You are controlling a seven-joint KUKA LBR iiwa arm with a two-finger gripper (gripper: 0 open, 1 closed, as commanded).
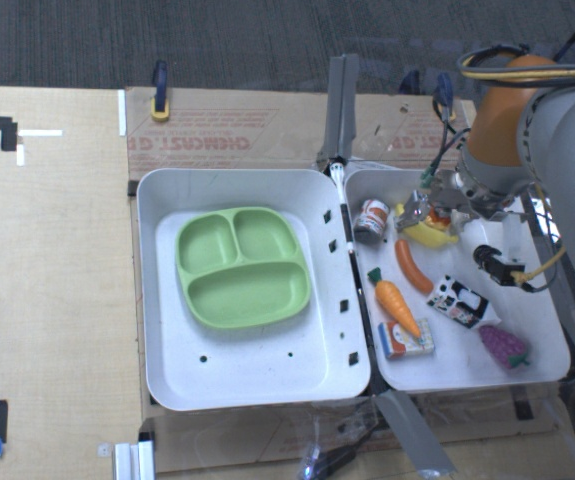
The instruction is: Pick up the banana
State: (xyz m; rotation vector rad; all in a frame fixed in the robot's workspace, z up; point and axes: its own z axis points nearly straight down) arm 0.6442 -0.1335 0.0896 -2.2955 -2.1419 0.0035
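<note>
Camera view: two-finger gripper (419, 211) sits over curved yellow plastic banana (433, 233) at right white bin (557, 343) back; finger opening cannot be told. Risk: an off-centre close skids off the curved peel, nudging the adjacent small tin can (370, 219).

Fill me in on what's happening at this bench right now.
A grey robot arm reaches into the right bin, its gripper down at the banana near the bin's back. Whether it has a grip is unclear. A can, sausage, carrot and grapes lie nearby. The left bin holds a green divided plate.
</note>
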